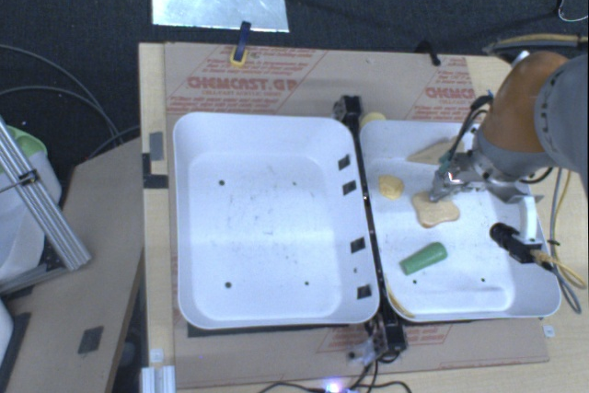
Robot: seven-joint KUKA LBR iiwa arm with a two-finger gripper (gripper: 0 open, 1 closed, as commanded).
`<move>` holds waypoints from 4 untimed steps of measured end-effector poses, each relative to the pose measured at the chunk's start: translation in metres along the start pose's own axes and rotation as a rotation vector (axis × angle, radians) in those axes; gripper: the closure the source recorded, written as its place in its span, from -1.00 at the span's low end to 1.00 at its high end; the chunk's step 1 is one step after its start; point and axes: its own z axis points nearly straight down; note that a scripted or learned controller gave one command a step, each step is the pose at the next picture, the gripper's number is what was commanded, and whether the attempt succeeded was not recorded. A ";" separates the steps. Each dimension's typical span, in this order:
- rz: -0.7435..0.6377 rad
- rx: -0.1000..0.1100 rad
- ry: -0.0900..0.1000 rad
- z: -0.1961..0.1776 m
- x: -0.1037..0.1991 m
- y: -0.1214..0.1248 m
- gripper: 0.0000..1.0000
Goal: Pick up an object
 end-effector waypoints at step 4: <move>-0.007 0.006 0.010 -0.151 0.227 -0.078 1.00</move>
